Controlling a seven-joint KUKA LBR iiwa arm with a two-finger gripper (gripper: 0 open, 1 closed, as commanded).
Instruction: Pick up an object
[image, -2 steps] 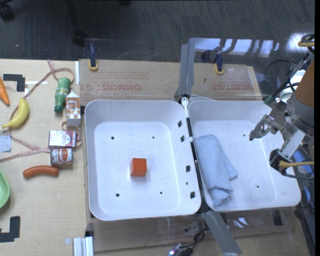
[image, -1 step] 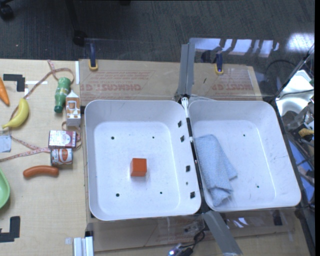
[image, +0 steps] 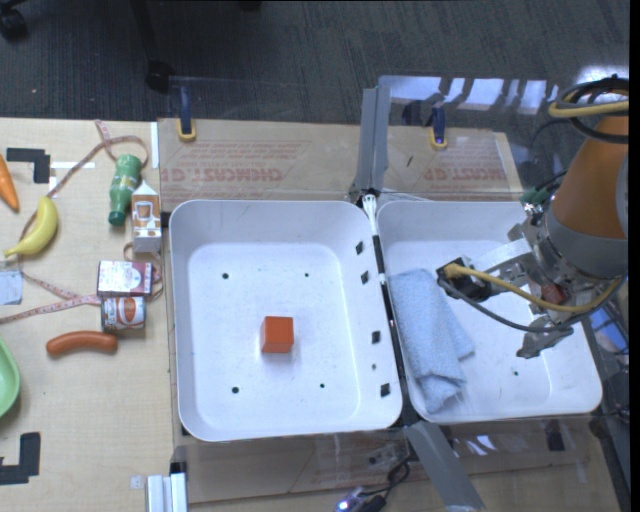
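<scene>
An orange-red cube (image: 278, 334) sits alone near the middle of the left white bin (image: 200, 240). A light blue cloth (image: 430, 335) lies crumpled along the left side of the right white bin (image: 570, 395). My gripper (image: 535, 302) hangs over the right half of the right bin, below the grey and orange wrist, with yellow and black cables looping out to its left. It is to the right of the cloth and far from the cube. I see nothing held in it.
On the bench left of the bins lie a banana (image: 33, 228), a carrot (image: 8, 186), a green bottle (image: 123, 186), small cartons (image: 145, 222), a can (image: 124, 313) and a sausage (image: 81, 343). Cardboard (image: 260, 160) lines the back.
</scene>
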